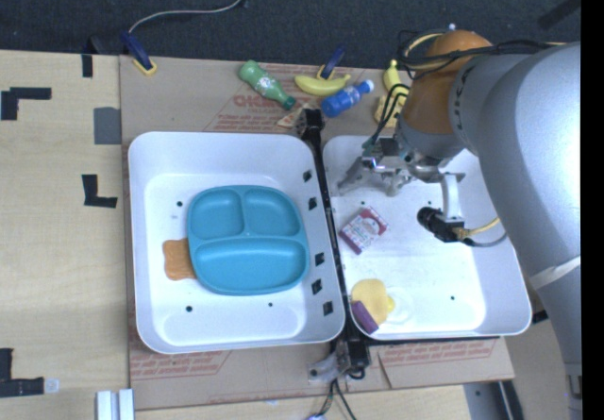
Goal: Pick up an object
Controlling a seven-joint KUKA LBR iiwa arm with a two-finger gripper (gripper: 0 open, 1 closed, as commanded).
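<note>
At the near edge of the right bin (491,314) a yellow and purple object (370,301) is seen lying against the divider wall, close to the bin's near left corner (what it is cannot be made out). A little farther in, a small packet with a reddish striped label (362,229) lies flat on the bin floor, apart from the yellow object and just near of the jaws (379,173). Either thing could serve as the object to be picked up; the packet is judged the likelier target, since it lies closest under the jaws.

In the left bin (151,248) a blue divided plate (247,239) is set near the middle, with a small orange piece (176,260) touching its left rim.

Farther on, the jaws are lowered into the far left part of the right bin, the grey arm (528,154) reaching in from the right with its orange band (429,92) above the wrist. Whether the jaws are open or closed cannot be told, and nothing is seen held between them. The low, slanted posture is judged to suit a descent toward the bin floor, so the task appears not yet done.

Beyond the bins, on the bench (57,220), a green bottle (265,84), a banana (322,83) and a blue bottle (346,98) are laid in a loose row, out of the working area.
</note>
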